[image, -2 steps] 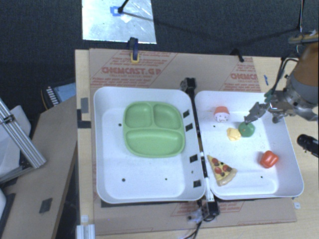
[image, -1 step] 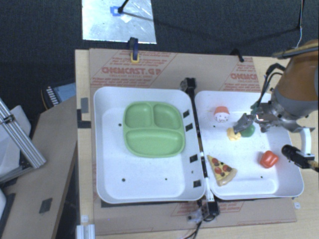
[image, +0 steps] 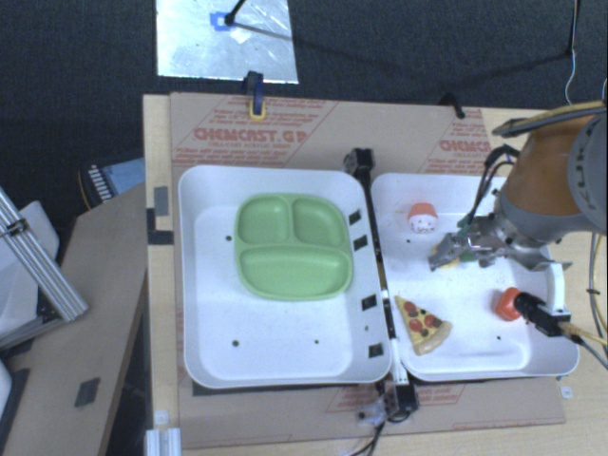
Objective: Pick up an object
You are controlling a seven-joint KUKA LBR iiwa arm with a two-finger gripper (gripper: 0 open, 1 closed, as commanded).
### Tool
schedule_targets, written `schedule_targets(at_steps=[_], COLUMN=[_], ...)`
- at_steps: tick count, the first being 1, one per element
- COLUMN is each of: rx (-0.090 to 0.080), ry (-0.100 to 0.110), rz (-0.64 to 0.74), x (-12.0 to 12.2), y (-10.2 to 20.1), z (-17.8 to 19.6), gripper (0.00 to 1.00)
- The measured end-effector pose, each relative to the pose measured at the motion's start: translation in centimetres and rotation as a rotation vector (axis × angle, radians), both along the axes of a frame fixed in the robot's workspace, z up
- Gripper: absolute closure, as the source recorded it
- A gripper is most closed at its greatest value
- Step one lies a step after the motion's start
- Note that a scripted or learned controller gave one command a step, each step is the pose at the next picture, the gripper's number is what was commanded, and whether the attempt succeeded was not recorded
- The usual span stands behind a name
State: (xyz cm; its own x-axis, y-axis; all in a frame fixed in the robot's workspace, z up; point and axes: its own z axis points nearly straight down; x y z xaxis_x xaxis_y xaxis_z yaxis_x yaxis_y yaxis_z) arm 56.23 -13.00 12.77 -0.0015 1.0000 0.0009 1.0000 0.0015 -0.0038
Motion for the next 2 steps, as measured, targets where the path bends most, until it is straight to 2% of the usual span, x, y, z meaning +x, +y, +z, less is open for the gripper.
schedule_targets(at_steps=[1, 2], rx=[0.0, -0.002], ry=[-0.001, -0.007], rz=[-0.001, 0.0], x=[0.0, 0.1], y=[0.0, 0.0], z=[-4.6, -3.3], gripper=[0.0, 1.0])
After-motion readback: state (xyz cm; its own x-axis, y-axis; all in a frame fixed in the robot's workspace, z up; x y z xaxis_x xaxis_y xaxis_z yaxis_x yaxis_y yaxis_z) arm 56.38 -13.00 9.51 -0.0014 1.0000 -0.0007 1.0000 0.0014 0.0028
